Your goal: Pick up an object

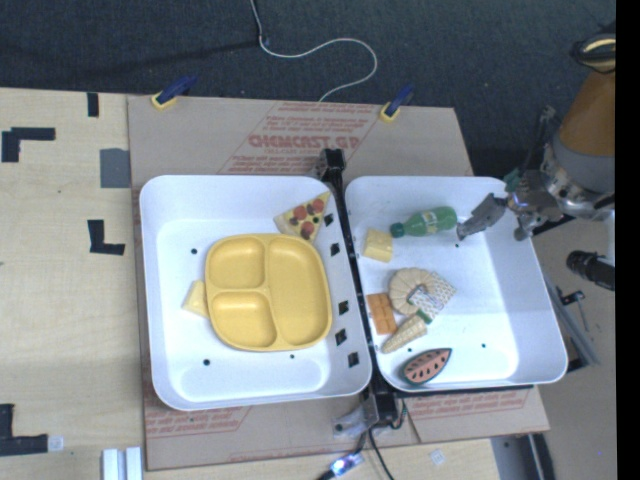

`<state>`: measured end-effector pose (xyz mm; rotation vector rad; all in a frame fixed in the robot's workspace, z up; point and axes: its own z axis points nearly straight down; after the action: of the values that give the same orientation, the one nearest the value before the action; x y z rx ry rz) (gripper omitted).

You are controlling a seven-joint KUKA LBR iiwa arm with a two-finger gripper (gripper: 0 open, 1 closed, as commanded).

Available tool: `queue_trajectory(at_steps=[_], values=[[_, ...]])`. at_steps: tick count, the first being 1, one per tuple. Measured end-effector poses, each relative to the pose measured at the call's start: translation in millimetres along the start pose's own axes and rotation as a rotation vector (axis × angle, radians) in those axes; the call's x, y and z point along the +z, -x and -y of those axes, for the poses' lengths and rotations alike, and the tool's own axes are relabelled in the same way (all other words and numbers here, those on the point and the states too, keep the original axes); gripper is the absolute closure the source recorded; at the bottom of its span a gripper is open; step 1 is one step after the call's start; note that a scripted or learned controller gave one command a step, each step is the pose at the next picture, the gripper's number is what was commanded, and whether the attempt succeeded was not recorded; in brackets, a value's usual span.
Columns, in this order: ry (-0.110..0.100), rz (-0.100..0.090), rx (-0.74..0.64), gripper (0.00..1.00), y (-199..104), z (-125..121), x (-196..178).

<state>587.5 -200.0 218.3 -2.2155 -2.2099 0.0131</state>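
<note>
Two white bins sit side by side on a brown cardboard sheet [300,138], touching along their inner walls. Left bin [165,298]: a big yellow divided plate [268,291] lies near the middle, with a yellow wedge [195,297] tucked against its left edge and a pizza slice [305,219] just beyond its upper right corner, close to the dividing wall.

Right bin [520,318]: several food toys. A green bottle [424,223] lies on its side in the upper part, with a pale cheese cube [377,245] just to its left. Below them lies a round tan biscuit-like piece [418,290], touching a pale cone [403,334] and near an orange cracker [380,312]. A watermelon slice [427,365] rests near the front wall.

Arm [585,118] enters from the right, grey with orange band. Gripper [497,218] hangs over the bin's upper right part, just right of the bottle, fingers spread apart, nothing between them.

Two clamps, blue and yellow, sit on the cardboard's far edge: one left [174,90], one right [397,101]. A white cable [320,50] loops across the dark floor behind.
</note>
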Motion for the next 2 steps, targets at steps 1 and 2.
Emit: queue_trajectory(at_steps=[1,2], values=[[0.013,0.003,-0.004,0.0,-0.3,-2.7,-8.1],[0.009,0.003,-0.004,0.0,-3.8,0.0,36.2]])
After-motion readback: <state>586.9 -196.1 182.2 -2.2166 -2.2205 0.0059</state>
